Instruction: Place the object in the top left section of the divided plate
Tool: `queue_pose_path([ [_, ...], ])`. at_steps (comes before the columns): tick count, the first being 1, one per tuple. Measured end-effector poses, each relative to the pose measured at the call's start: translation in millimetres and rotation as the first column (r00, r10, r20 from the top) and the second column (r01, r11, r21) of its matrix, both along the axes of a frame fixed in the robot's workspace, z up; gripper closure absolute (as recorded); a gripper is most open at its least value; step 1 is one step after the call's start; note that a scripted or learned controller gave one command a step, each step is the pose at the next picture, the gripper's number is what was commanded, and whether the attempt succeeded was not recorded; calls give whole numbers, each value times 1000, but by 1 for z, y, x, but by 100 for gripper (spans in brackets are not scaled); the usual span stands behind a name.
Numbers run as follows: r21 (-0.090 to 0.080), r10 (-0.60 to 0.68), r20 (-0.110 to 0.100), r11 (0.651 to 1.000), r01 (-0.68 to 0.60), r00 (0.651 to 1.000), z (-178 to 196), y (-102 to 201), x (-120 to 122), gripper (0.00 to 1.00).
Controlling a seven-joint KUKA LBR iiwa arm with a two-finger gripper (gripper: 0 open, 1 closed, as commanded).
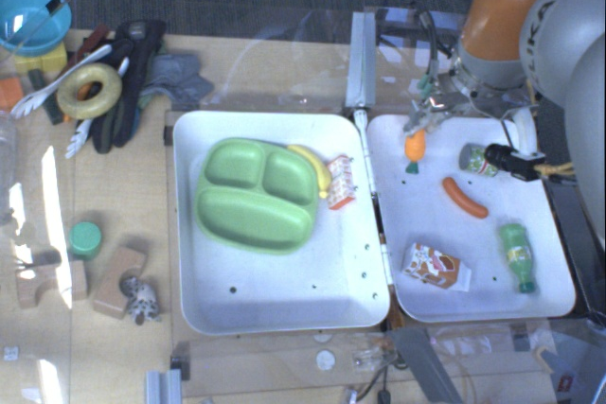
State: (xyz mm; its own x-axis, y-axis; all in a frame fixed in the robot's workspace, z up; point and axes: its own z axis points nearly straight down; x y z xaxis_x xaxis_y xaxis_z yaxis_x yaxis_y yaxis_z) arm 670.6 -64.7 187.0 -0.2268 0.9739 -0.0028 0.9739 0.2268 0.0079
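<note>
Carrot (pixel 415 147) just below tool (pixel 423 112)

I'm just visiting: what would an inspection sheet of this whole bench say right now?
Surface: wooden bench bearing two white bins, left bin and right bin.
Job's things: green divided plate in the left bin; carrot in the right bin.
Clutter: banana and snack packet beside the plate; sausage, green bottle, carton, can.
Grippers: gripper just above the carrot.
Cables: black loops behind the arm.
Surroundings: blue bowl, yellow ring, wooden blocks.
</note>
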Motion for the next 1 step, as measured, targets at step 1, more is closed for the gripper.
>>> queue_pose_path([
  [1,0,106,4,994,-106,994,28,76,0,100],
])
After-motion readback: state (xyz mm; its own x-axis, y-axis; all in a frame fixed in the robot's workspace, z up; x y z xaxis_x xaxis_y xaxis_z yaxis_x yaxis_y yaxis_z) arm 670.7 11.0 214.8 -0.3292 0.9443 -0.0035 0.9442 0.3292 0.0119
